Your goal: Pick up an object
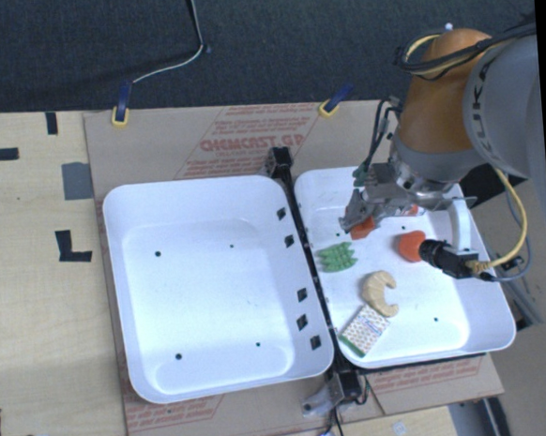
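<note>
Tool (pixel 367 216) sits over an orange piece (pixel 362 228); we can't tell its state. Looks light, probably slippery plastic.

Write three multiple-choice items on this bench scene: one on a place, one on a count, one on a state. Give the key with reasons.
1. Where does the croissant lie?
A. right bin
B. left bin
C. on the cardboard

2. How many loose objects lie in the right bin, counting the one under the gripper?
A. two
B. five
C. nine

3. How does the patterned packet rest?
A. standing upright
B. hanging from the arm
C. flat by the bin's near edge

Key: 1 A, it lies right of the divider. 2 B, green piece, croissant, packet, red piece, orange piece. 3 C, it lies flat.
</note>
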You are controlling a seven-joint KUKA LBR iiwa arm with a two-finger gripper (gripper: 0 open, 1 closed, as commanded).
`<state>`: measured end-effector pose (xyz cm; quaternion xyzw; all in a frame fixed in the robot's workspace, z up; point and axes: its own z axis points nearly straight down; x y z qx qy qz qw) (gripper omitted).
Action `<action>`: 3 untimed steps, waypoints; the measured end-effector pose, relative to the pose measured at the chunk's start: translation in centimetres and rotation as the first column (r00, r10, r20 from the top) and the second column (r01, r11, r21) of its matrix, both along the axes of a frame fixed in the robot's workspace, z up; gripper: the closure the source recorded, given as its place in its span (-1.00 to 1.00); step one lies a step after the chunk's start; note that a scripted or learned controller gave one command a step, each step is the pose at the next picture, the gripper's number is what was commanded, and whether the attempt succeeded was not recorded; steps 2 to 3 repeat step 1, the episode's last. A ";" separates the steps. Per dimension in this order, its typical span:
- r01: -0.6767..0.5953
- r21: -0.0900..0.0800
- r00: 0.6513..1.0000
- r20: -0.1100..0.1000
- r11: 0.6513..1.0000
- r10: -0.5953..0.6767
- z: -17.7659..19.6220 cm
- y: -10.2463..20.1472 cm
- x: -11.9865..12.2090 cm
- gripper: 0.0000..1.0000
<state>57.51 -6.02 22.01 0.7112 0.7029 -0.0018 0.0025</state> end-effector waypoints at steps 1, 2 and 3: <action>-0.022 0.010 1.000 -0.001 1.000 0.022 4.3 9.8 -3.6 1.00; -0.022 0.010 1.000 -0.001 1.000 0.022 4.3 9.8 -3.6 1.00; -0.022 0.010 1.000 -0.001 1.000 0.022 4.3 9.8 -3.6 1.00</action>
